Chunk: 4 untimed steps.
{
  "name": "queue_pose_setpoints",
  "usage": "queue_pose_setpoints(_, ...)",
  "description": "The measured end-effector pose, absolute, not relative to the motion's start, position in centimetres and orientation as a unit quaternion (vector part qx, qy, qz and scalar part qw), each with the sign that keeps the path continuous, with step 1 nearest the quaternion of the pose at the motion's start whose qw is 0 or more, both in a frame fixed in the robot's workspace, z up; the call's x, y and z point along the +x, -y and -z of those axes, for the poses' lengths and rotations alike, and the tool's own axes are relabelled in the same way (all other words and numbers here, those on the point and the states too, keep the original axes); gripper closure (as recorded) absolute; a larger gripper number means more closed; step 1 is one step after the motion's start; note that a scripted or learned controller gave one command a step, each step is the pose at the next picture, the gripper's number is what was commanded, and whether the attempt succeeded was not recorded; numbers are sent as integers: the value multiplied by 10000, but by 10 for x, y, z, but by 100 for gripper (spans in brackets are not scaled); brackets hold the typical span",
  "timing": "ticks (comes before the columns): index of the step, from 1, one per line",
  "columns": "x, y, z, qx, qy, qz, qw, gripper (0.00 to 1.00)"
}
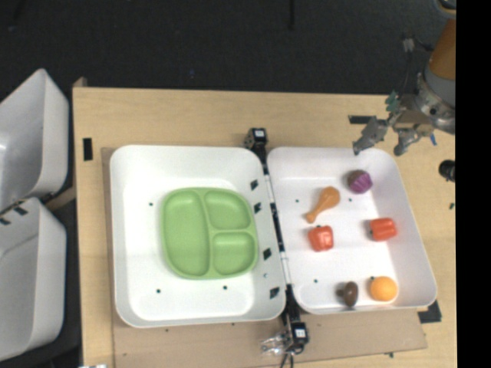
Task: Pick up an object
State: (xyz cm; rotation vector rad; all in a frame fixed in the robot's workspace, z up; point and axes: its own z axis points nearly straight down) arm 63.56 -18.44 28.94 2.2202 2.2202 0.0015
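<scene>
The arm (439, 60) is reaching in from the right, its tool (385, 139) hanging with fingers spread apart, gripping nothing.

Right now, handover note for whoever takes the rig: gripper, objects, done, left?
Gripper: open, holding nothing, above the far right corner of the right bin.
Right bin holds six toys: purple piece, drumstick, red pepper, second red piece, dark brown piece, orange fruit.
Left bin holds a green divided plate.
Done: nothing picked yet; every toy lies on the bin floor.
Left: choose a toy, descend, close on it, lift. The purple piece lies nearest the gripper.
</scene>
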Motion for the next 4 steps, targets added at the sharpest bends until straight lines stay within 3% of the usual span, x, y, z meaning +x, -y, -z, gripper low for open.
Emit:
queue_pose_setpoints(1, 628, 188, -245, 7074, -7068, 9, 7, 0)
queue_pose_setpoints(3, 631, 199, -150, 7083, -7059, 12, 9, 0)
queue_pose_setpoints(4, 632, 199, -164, 7084, -7058, -3, 32, 100)
